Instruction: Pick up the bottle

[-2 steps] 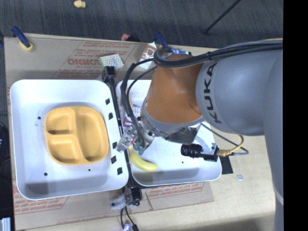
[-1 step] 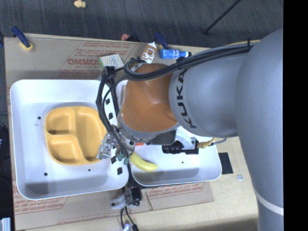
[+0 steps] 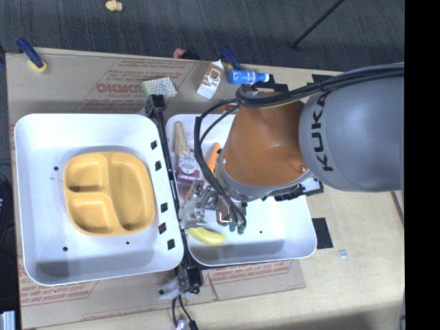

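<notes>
The arm [image 3: 330,139] is reaching in over the right bin [image 3: 292,236], its end effector [image 3: 218,212] hanging low near the bin's left wall; whether it is wide or narrow cannot be told. The bottle [image 3: 187,167] is lying along that left side, just beside the end effector. A yellow banana-like piece [image 3: 206,236] is lying below. The left bin [image 3: 34,184] is carrying 1 yellow divided tray [image 3: 110,191].
</notes>
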`<state>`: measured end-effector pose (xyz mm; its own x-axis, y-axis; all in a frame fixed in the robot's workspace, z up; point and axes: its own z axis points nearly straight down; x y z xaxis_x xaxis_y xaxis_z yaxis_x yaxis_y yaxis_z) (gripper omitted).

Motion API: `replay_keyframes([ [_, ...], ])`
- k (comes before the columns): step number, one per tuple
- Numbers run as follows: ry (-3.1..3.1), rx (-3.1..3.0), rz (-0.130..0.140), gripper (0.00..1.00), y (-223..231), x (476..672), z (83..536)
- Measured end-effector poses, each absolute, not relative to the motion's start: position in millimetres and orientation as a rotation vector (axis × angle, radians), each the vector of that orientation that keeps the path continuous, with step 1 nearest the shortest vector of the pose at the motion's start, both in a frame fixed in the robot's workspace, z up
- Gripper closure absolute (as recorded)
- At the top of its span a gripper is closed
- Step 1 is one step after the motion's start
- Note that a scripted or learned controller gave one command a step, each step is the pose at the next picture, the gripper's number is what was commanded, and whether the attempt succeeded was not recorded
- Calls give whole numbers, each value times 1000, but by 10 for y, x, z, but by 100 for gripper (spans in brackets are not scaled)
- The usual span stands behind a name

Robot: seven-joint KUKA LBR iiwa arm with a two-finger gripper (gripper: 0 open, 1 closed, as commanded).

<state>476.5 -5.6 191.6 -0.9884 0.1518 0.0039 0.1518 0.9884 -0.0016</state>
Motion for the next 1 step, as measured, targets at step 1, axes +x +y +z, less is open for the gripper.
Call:
replay_keyframes([
  [1,-3098,523,2,100,-989,4769,2327],
])
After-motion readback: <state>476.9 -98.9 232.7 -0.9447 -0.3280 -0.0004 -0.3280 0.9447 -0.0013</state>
